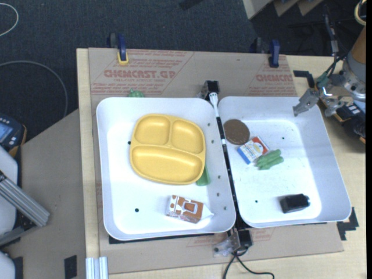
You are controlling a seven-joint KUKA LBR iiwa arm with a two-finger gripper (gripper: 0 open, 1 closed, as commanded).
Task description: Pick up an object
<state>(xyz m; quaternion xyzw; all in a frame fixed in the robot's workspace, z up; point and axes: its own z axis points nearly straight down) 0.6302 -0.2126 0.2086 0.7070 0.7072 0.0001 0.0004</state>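
Objects are lying in both bins, none picked yet. Right bin [325, 156] is holding a brown disc [236, 131] near its far-left corner, a small card packet [251, 150] just beside it, a green piece [269, 160] touching the packet's right edge, and a black block [294, 203] sitting alone near the front. Left bin [110, 173] is holding a yellow tray [167, 148], a snack wrapper [186, 208] at the front, and a green bit [203, 178] peeking out from under the tray's right edge.

Gripper [304, 104] is hanging over the far-right rim of the right bin, well apart from every item. One grey finger is showing, pointing down-left; nothing is between the fingers, but I cannot tell how wide they are standing.

Handling guesses:
- Black block is looking like the easiest target: stiff, compact, probably light, standing clear of neighbours. Pinching across its short sides should be working.
- Disc is looking flat and hard, lying low on the floor, so fingers are likely sliding over it; edge grip only.
- Packet is looking thin, light and a bit slick, and is crowded by the green piece; a grab there is risking two things or none.
- Green piece is looking soft or leafy, probably squashing under pressure.
- Wrapper is looking crinkly and light, likely slipping.
- Tray is looking stiff but too wide for the jaws; only its rim is offering a hold.
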